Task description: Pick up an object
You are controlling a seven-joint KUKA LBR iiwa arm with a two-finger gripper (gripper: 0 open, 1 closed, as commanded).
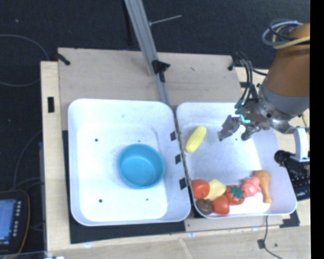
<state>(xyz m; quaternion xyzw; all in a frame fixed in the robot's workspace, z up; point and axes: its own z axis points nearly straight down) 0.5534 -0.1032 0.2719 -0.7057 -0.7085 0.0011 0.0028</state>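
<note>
- Right now the two-finger gripper [237,129] is hanging spread and empty over the right white bin [216,112], seemingly lining up.
- Toys are crowding its near edge; a yellow plastic corn cob [195,138] is lying apart, easiest.

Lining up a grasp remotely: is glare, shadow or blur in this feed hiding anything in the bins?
Camera view: both white bins are washed out by bright light; the corn and blue bowl read clearly; the gripper is soft-edged, with open fingers; the toy pile at the right bin's near edge blurs together.
</note>
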